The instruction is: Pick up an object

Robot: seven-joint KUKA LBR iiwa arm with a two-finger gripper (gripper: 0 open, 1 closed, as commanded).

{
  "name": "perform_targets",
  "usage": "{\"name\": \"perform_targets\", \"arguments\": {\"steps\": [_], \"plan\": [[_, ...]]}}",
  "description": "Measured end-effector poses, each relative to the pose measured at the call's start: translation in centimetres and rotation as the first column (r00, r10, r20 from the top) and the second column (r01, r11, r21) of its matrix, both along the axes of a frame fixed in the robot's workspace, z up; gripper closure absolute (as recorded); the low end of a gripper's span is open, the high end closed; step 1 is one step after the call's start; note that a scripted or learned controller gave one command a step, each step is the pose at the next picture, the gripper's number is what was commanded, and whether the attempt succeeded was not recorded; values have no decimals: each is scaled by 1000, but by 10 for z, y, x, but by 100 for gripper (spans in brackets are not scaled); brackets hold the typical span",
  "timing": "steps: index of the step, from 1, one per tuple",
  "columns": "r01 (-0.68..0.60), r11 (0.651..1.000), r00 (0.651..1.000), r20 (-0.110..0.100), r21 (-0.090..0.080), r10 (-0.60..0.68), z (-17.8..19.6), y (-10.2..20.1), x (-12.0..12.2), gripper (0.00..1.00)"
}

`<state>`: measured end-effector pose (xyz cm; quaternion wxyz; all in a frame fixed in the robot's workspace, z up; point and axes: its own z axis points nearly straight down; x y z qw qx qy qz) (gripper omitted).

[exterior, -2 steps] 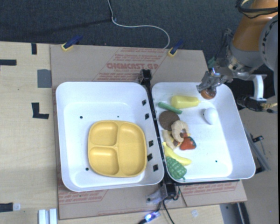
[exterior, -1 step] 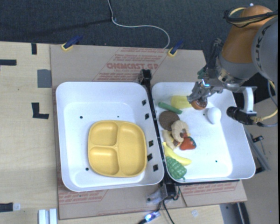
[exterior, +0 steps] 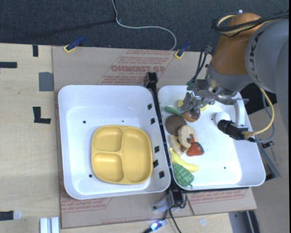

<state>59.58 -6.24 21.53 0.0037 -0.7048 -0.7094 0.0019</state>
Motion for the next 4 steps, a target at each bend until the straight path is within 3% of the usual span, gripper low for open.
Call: {"name": "perform_targets", "arguments": {"steps": [2, 3, 4], "plan": [[-1, 1000, 1000, 0, -1, 1, 15, 98, -54, 100], [1, 1000, 1000, -2, -2, -1, -4, 141, -78, 100], [5, 1000, 1000, 3, -3, -5, 18, 135, -79, 100]]}}
